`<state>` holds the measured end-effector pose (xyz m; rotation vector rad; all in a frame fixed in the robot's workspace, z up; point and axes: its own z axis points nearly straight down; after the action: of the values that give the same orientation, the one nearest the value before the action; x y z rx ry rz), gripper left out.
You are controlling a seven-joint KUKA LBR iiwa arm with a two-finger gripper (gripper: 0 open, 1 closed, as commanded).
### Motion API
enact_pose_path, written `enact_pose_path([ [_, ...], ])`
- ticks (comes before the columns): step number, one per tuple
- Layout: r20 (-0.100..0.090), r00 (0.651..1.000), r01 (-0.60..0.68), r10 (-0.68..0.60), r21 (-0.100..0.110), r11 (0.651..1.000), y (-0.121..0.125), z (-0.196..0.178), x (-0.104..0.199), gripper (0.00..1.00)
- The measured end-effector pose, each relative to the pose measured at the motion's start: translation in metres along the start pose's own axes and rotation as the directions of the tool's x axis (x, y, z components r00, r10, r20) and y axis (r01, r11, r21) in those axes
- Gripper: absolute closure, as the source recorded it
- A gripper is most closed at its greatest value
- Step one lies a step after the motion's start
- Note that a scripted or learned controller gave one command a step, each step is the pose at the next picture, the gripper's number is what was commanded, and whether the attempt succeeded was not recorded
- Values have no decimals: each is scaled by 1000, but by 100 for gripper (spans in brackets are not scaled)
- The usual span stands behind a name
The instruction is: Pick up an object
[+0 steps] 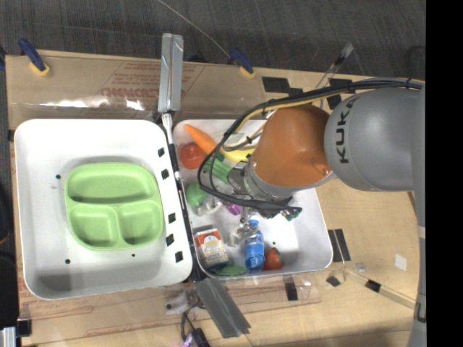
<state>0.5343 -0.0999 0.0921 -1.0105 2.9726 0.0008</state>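
The objects sit jumbled in the right bin (318, 246): a blue bottle (254, 251), a carrot (200, 137), a tomato (191, 155); the gripper (249, 186) hangs over them under the orange band, its grip state impossible to tell. The left bin (36, 194) holds a green tray (113, 205).

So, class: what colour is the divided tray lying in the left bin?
Light green; the divided tray shows plainly in the camera view.
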Motion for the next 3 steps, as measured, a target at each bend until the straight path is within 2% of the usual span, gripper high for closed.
enact_pose_path([
  [1, 1, 926, 377, -377, 1, 926, -35, 0, -25, 0],
  [2, -3, 990, 143, -143, -2, 990, -18, 0, 75, 0],
  [3, 1, 988, 152, -152, 0, 988, -17, -10, 71, 100],
])
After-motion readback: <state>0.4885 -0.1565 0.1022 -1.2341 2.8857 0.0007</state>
